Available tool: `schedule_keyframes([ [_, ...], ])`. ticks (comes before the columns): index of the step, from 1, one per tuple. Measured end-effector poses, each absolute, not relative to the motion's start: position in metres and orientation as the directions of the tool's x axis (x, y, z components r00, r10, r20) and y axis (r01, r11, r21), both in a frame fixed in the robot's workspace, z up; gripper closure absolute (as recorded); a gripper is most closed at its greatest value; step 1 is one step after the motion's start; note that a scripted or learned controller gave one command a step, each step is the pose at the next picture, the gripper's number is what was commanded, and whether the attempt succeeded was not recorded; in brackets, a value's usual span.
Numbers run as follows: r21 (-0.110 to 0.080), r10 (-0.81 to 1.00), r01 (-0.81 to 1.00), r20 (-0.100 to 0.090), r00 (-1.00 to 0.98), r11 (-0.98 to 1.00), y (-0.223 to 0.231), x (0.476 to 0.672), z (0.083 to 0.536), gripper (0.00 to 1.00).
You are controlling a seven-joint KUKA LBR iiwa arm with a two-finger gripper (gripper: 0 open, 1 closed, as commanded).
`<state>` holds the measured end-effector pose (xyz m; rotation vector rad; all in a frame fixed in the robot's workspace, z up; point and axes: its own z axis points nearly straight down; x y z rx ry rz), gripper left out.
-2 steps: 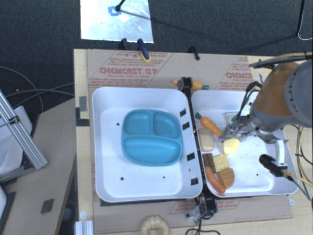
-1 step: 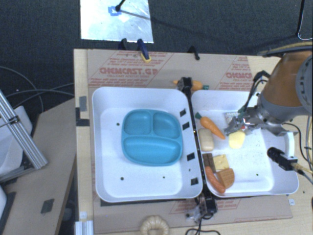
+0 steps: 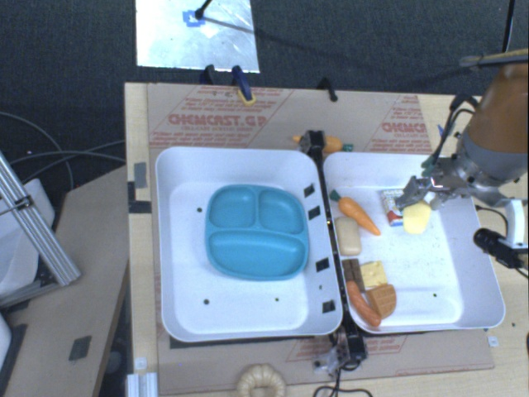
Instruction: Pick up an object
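Observation:
My gripper (image 3: 423, 193) hangs over the upper right part of the right bin (image 3: 463, 304). A pale yellow, lemon-like object (image 3: 417, 219) sits directly below and touching the gripper's tip in the image; I cannot tell whether it is held. A small white and red packet (image 3: 392, 204) lies just left of it. Further left in the same bin lie an orange carrot (image 3: 358, 213), a beige oblong piece (image 3: 349, 238), a yellow cheese wedge (image 3: 373, 273), a brown bread piece (image 3: 383, 301) and an orange-red stick (image 3: 360, 298).
The left bin (image 3: 186, 304) holds a blue divided plate (image 3: 254, 231). A black divider with clips (image 3: 326, 230) runs between the bins. A small orange item (image 3: 331, 145) lies behind the bins. The arm's grey body (image 3: 500, 139) enters from the right.

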<state>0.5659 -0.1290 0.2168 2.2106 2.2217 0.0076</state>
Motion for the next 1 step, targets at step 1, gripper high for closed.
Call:
schedule_keyframes([
  [1,0.003,1.0,1.0,0.0,-0.005,0.005,-0.1289,0.5669,0.2248,1.0],
])
